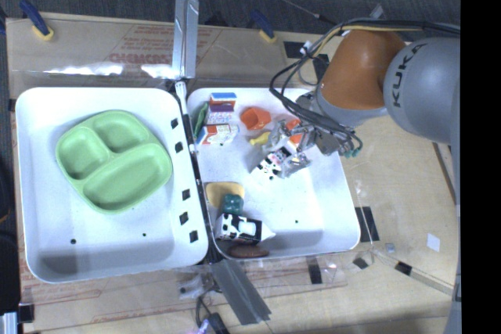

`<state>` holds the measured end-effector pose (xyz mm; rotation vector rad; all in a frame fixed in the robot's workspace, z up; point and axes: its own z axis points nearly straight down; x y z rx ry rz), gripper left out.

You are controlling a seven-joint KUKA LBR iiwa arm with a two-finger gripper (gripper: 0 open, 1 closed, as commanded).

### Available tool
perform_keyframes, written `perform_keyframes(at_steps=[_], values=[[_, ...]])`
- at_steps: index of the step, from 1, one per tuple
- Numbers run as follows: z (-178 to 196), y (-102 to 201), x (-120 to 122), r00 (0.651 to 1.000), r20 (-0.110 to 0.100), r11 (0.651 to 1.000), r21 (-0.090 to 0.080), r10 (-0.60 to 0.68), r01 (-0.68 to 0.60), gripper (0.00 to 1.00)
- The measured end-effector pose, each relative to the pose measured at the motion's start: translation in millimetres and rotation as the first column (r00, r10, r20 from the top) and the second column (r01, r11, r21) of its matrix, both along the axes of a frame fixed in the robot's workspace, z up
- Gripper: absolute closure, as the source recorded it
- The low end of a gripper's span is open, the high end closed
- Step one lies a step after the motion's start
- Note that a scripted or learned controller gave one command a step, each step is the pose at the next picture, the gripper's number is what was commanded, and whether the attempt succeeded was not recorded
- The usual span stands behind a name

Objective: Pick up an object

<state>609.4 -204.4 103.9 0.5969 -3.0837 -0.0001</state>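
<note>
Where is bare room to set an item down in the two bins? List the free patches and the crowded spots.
Left bin: free floor along the near edge, below the green divided plate.
Right bin: free patch at the near right corner, right of the black-and-white toy.
Crowded: the right bin's far half, around the small boxes, orange cup and gripper.

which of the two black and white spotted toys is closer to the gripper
The spotted toy in the middle of the right bin, right beside the gripper. The other spotted toy lies at the bin's near edge, below a teal piece.
</note>
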Motion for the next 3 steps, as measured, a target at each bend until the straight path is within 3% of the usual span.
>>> perform_keyframes(at_steps=[1,2,3], values=[[24,67,-1,1.0,0.001,1.0,0.002,-0.011,0.011,1.0],[120,101,19,1.0,0.012,1.0,-0.002,0.012,-0.012,1.0],[150,160,-11,0.985,0.002,0.985,0.0,-0.173,0.173,1.0]])
